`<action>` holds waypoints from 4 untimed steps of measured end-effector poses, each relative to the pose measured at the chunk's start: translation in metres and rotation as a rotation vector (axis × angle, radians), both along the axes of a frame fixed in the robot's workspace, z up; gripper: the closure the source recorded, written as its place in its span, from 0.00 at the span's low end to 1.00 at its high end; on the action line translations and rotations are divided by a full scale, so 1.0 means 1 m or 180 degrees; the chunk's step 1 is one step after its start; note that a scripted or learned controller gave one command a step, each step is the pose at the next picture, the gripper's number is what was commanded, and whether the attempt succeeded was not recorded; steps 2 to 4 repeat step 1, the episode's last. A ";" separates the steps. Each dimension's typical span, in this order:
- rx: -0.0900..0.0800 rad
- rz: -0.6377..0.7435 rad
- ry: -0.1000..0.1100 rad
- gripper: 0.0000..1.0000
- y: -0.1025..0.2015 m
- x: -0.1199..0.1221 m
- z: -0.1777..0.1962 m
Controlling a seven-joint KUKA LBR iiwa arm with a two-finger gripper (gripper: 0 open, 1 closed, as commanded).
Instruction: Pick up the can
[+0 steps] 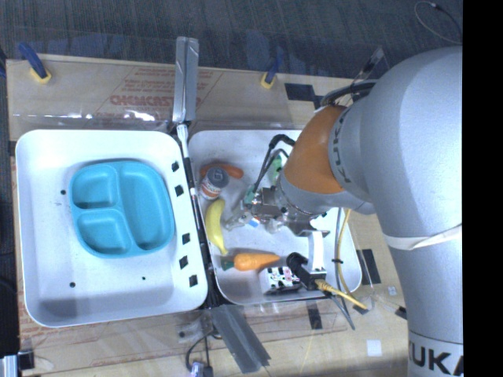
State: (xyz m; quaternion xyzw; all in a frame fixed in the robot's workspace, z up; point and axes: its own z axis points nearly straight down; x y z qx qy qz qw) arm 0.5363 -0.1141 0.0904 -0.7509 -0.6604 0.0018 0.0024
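Note:
The can (212, 183) stands upright near the left wall of the right bin (236, 140); it is small, with a grey lid and an orange-and-white label. My gripper (242, 219) hangs low over the middle of that bin, to the right of and a little nearer than the can, and apart from it. Its tip is just right of the yellow banana (214, 225). Nothing can be seen held in it.
An orange carrot (255, 261) lies at the front of the right bin, and a second orange piece (229, 170) sits just behind the can. A black-and-white object (283, 277) rests at the front right. The left bin (47, 234) holds a blue divided tray (122, 207).

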 end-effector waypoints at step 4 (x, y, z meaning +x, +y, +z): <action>0.0000 0.0023 -0.0010 0.00 -0.047 -0.040 0.082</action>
